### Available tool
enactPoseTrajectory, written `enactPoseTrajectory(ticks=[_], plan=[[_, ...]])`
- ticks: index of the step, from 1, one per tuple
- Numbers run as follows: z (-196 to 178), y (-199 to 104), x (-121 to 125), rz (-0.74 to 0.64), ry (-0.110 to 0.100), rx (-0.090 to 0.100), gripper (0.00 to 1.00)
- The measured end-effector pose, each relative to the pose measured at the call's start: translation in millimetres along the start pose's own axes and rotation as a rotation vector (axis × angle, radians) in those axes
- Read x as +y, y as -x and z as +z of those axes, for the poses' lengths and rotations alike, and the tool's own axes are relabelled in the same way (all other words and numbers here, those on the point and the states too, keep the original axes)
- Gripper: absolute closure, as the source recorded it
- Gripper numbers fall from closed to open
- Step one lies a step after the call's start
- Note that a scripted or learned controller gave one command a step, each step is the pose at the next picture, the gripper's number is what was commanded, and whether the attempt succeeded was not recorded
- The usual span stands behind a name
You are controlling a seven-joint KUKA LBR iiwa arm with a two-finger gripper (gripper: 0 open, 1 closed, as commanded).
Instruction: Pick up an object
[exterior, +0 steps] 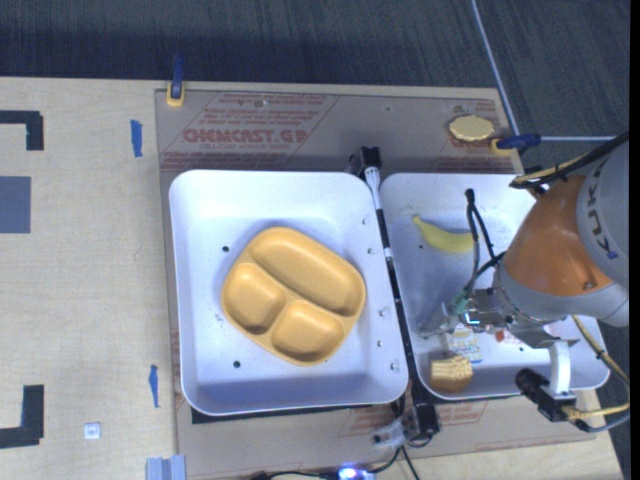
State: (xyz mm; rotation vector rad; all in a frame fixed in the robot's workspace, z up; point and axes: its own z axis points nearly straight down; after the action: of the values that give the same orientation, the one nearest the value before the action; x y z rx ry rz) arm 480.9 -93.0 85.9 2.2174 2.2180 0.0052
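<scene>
In the right bin (pixel 430 196), a yellow banana (pixel 445 234) lies near the far wall. At the near edge sits a small tan ridged block (pixel 451 371). A small white and red item (pixel 462 345) lies just behind it. My gripper (pixel 463 320) hangs low over the near half of this bin, right above the white and red item. The grey wrist and orange band (pixel 555 253) hide much of the bin's right side. I see nothing clearly held.
The left bin (pixel 190 268) holds a yellow three-compartment tray (pixel 292 294). A tan disc (pixel 471 128) lies on the board behind the right bin, beside a blue clamp (pixel 518 142). Black cables (pixel 478 230) run from the wrist across the right bin.
</scene>
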Motion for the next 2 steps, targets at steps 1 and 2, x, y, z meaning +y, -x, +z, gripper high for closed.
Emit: enactPoseTrajectory(ticks=[1, 2], plan=[[0.0, 0.2, 0.0, 0.0, 0.0, 0.001, 0.0], [0.0, 0.5, 0.0, -0.001, 0.0, 0.001, 0.0]])
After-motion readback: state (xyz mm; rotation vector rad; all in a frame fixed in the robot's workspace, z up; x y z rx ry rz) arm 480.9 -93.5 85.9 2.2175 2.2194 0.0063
